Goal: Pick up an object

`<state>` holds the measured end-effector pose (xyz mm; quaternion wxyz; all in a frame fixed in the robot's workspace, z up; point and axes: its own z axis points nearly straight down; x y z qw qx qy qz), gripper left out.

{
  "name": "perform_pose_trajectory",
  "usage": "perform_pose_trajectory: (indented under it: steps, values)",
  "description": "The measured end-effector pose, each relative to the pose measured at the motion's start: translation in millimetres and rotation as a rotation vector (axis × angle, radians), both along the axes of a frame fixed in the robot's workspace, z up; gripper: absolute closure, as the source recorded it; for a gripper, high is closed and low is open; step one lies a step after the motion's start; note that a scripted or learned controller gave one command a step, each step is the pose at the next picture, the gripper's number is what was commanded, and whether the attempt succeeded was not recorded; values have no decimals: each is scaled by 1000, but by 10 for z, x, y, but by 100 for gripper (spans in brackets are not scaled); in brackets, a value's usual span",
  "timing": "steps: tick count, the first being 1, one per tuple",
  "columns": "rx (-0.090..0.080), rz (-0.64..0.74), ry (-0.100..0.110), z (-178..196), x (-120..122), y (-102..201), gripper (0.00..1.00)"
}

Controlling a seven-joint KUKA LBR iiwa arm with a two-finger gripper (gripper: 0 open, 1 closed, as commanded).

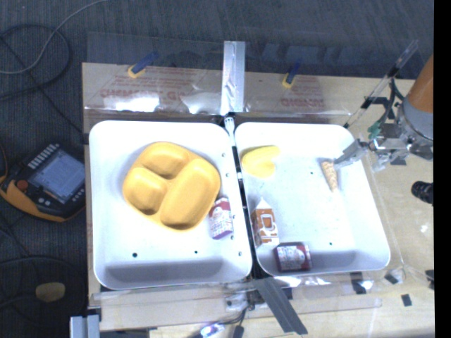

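Near right bin's far edge: small tan cone-shaped object [329, 174].

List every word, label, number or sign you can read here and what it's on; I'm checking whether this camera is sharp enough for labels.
No text can be read.
Small bottle in the left bin: label too blurred.
Carton in the right bin: print too small.
Can: label blurred.
Red print on the clear sheet behind the bins: unreadable.
Handheld screen: too small.
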<state>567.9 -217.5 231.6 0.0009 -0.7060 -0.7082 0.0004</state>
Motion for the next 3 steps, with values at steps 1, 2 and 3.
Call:
perform_pose_trajectory:
  steps: [1, 2, 3]
  values:
    - [-5, -426, -1, 1538, 527, -25, 0]
    - [-3, -317, 3, 148, 893, 563, 0]
    - [0, -163, 2, -1048, 395, 1099, 0]
